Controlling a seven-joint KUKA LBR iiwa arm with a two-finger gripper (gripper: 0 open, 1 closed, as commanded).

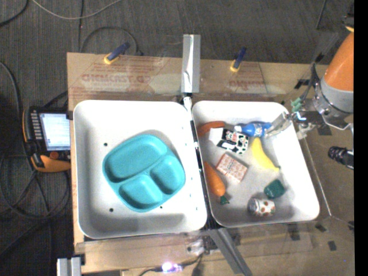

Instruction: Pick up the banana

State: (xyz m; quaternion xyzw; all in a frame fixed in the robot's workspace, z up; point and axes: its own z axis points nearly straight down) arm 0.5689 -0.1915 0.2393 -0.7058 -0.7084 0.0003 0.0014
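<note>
two white bins are seen side by side on the bench. the left bin (86, 154) holds a teal tray (144, 171) with three compartments, set at a tilt near the middle. the right bin (305, 194) holds the rest. the banana (263, 156) lies in the upper right part of the right bin, roughly lengthwise from top to bottom, its upper end just beside a blue item (253, 129). a black and white cow-patterned item (234, 140) is touching or nearly touching the banana's left side. an orange sausage-like piece (210, 126) lies at the upper left of that bin, next to the cow item. a pink patterned box (232, 168) sits below the cow item, and a carrot (215, 181) lies just left of the box, along the bin's left wall, green end pointing down. a dark green piece (275, 189) is below the banana, apart from it. a small can (261, 207) with red spots lies near the bin's front wall. the arm is seen at the right edge, orange band up top. the gripper (290, 118) is at the right bin's upper right corner, above and right of the banana, near the blue item; nothing is seen between its fingers, and whether they are apart or together cannot be told. a handheld pendant (49, 134) lies left of the bench.
</note>
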